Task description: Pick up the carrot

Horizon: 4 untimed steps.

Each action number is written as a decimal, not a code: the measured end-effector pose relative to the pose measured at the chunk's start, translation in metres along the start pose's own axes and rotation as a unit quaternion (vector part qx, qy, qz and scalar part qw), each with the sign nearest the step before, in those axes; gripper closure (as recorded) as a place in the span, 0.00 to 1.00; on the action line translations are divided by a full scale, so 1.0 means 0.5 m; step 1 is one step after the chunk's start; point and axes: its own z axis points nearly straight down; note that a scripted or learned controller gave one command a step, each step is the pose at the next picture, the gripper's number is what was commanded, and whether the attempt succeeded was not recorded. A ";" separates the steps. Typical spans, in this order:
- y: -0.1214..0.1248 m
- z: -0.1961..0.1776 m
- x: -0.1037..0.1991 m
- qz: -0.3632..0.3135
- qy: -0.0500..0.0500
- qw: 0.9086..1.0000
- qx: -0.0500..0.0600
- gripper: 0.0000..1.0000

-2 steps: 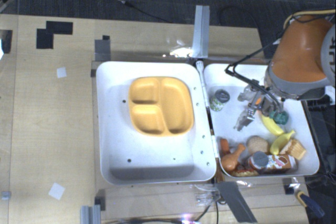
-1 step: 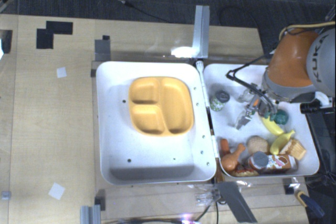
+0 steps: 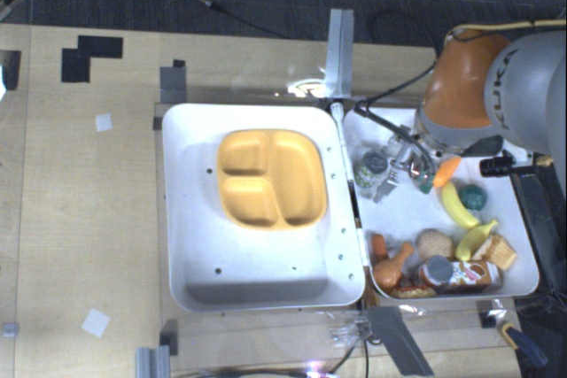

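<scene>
Nearest the camera, along the right bin's (image 3: 399,221) front wall, lay a heap of food and a bottle (image 3: 454,275). It was well apart from my work and I judged it no threat. Just beyond it, the banana (image 3: 455,206) and a teal ball (image 3: 475,196) sat close to the carrot (image 3: 447,168), which lay tilted in the middle of that bin with its green end towards me. There I saw the risk. The carrot was small and round, and a closing squeeze that met it off centre could roll it away, towards the banana. I might also catch only the green tip and lose it on the lift.

My gripper (image 3: 409,164) was low over the bin floor, just beside the carrot's green end. A small greyish jar (image 3: 372,167) stood on its other side and could be knocked or grabbed by mistake. I could not tell whether I was open or closed, and I saw nothing held.

Farther back, my wrist bent down steeply from the orange band (image 3: 456,88), reaching in from the right.
</scene>
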 end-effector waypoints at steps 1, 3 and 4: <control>0.025 0.002 -0.066 0.045 0.006 0.999 0.003 0.00; -0.104 0.000 0.030 0.300 0.002 0.954 0.002 0.00; -0.038 -0.002 0.065 0.147 -0.001 0.989 0.001 0.00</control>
